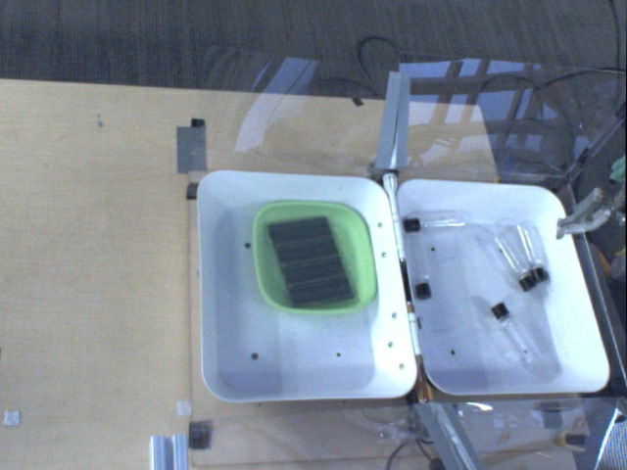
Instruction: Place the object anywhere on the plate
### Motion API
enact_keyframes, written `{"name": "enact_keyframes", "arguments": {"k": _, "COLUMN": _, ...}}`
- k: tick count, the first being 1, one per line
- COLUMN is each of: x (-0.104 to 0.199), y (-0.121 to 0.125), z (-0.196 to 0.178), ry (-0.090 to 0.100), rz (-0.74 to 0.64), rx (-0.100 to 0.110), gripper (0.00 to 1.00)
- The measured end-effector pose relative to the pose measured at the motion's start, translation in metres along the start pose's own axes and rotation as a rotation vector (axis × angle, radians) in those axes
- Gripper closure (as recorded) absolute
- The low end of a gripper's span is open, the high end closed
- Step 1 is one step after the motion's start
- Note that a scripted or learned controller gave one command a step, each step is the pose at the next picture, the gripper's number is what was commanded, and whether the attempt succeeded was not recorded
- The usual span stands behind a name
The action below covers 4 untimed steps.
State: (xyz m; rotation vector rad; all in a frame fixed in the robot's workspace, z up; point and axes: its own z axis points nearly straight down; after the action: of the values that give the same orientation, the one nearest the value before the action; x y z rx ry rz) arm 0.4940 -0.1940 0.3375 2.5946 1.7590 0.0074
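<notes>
Object (311,261) on plate (268,284) in L bin (225,351); vials (519,251) in R bin (578,360).

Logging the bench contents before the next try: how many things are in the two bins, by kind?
Green plate: 1
Dark ridged block lying on the plate: 1
Clear tubes with black caps in the right bin: about 4, hard to tell apart
Total: about 6

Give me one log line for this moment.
dark ridged block: on green plate | plate: left bin | clear tubes: right bin
</notes>
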Motion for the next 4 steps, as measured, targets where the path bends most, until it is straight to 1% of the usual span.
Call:
{"name": "enact_keyframes", "arguments": {"k": 1, "x": 0.020, "y": -0.014, "z": 0.057, "ry": 0.001, "rz": -0.012, "rx": 0.003, "gripper": 0.00}}
{"name": "enact_keyframes", "arguments": {"k": 2, "x": -0.004, "y": -0.005, "z": 0.040, "ry": -0.001, "rz": 0.050, "rx": 0.003, "gripper": 0.00}}
{"name": "enact_keyframes", "arguments": {"k": 3, "x": -0.005, "y": -0.004, "z": 0.064, "ry": 0.000, "rz": 0.092, "rx": 0.004, "gripper": 0.00}}
{"name": "enact_keyframes", "arguments": {"k": 4, "x": -0.003, "y": -0.004, "z": -0.034, "ry": 0.000, "rz": 0.152, "rx": -0.003, "gripper": 0.00}}
